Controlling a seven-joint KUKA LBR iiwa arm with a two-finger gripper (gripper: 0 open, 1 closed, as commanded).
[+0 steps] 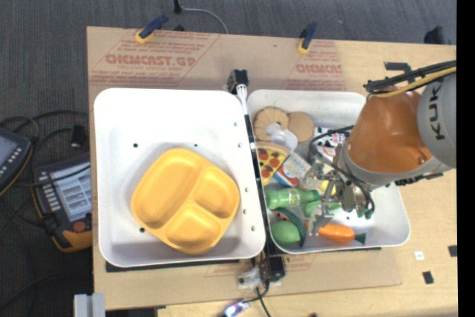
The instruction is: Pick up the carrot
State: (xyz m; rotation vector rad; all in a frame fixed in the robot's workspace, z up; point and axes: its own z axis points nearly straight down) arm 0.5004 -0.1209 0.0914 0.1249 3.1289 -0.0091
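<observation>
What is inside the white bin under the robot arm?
The right bin holds a heap of toy food: an orange carrot near the front, green pieces beside it, a pizza slice and round tan pieces. The arm covers whatever lies beneath it.

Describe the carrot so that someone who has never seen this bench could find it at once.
Look in the right-hand white bin, the crowded one beside the bin that holds the yellow tray. Go to its near edge, just below the gripper. The carrot lies there on its side: a small orange piece with a green end, while the toys to its left are all green.
</observation>
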